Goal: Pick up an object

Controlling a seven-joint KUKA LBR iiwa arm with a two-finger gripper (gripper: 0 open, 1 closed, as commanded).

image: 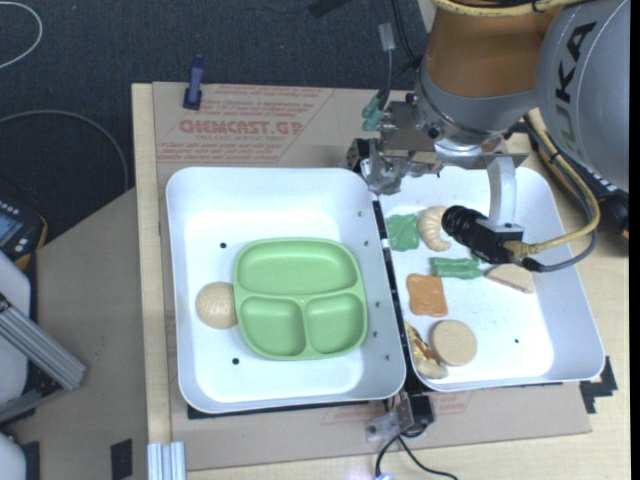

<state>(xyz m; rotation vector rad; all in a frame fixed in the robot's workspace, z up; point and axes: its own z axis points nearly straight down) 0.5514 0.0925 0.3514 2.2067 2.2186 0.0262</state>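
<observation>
Bins sit side by side on the bench: the left bin (190, 208) holds a green divided tray (298, 298) with 3 compartments, and a pale round cookie-like piece (215, 305) lies just beside the tray's left edge, touching it or nearly so. The right bin (565, 318) holds several small toy foods. A green leaf-shaped piece (403, 231) lies near the bins' shared wall, with a cream croissant-shaped piece (432, 226) just to its right. Below them are a small green strip (458, 267), an orange square cracker (427, 295), a tan round biscuit (454, 341) and a small yellowish piece (424, 353) against the lower left corner of that bin. A pale wedge (513, 280) lies toward the bin's middle.

The arm (500, 38) reaches in from the upper right, its orange band above the wrist. The gripper (385, 173) hangs over the top end of the wall between the 2 bins, above the leaf-shaped piece. Whether it is released or clenched cannot be told from this angle, and no object is seen in its grasp. A black cylinder (478, 232) with a cable hangs beside the croissant-shaped piece.
</observation>
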